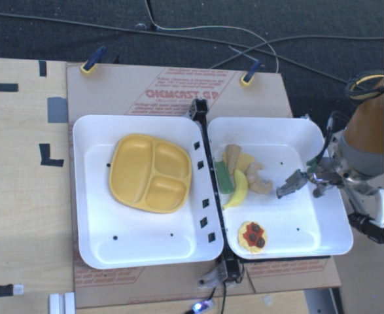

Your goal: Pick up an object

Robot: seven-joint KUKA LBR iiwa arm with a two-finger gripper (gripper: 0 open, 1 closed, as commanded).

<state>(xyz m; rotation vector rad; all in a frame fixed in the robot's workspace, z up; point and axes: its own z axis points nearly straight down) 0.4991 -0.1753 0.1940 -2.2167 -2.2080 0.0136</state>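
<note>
The right bin holds a small heap of toy food against its left wall: a yellow banana, a green piece just left of it, and tan pieces on the far side that run right toward the middle of the bin. A small round tart with dark berries lies apart at the near side. The left bin holds a yellow divided plate.

The gripper hangs over the right bin, just right of the tan pieces, with the grey arm reaching in from the right.

To do this step well, I would pick one thing that stands clear of its neighbours. The tart is the easiest, since nothing touches it. The banana and the tan pieces crowd each other, so a descent there risks pinching two things or pushing the heap against the wall. Centre over the chosen piece, then lower straight down before closing.

The gripper is dark and seen at a slant, so I cannot tell how wide it stands. Nothing appears between its tips, and it seems to touch none of the food.
</note>
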